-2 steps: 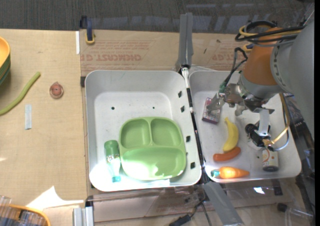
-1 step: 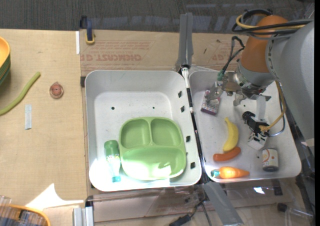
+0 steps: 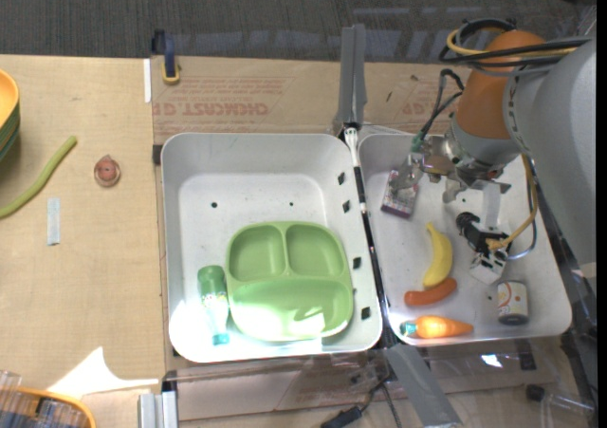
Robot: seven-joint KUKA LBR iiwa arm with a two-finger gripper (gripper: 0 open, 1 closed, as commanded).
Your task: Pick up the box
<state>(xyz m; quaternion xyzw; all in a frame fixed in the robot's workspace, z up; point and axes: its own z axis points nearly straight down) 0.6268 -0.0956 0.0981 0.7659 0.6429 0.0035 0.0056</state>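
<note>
The end effector (image 3: pixel 410 176) seems to pinch the box (image 3: pixel 400 199), which hangs just beneath it.

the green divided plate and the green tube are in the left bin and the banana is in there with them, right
Not quite. The camera view shows the green divided plate and the green tube in the left bin, but the banana lies in the right bin, above a carrot.
</note>
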